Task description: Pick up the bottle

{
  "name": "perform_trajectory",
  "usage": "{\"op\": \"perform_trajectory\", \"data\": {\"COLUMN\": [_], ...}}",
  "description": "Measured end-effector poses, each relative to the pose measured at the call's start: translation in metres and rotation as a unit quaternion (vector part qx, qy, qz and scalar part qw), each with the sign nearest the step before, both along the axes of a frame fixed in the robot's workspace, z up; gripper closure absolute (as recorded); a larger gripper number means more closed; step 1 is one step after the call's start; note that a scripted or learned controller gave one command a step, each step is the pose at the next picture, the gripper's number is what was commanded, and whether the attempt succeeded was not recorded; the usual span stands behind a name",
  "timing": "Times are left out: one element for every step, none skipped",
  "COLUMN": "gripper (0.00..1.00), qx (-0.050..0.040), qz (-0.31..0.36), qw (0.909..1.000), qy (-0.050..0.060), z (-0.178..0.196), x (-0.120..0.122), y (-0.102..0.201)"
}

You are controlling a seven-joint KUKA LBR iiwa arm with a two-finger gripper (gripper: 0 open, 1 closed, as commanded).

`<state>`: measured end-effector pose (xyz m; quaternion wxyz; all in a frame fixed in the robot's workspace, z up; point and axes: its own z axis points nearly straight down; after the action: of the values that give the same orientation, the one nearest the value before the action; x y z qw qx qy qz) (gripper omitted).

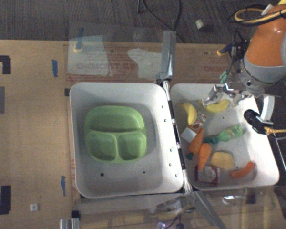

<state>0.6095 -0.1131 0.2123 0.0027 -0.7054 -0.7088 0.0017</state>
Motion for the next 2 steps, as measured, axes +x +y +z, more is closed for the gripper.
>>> {"op": "perform_trajectory", "data": {"gripper": [0.0, 0.0], "qx": [-0.001, -0.001], "qz": [-0.039, -0.067], "qw": [0.9992, 0.9977], "qy": [-0.003, -0.007], "z": [-0.106, -0.125], "x": [-0.029, -0.078], "y": [-0.045, -0.063]}}
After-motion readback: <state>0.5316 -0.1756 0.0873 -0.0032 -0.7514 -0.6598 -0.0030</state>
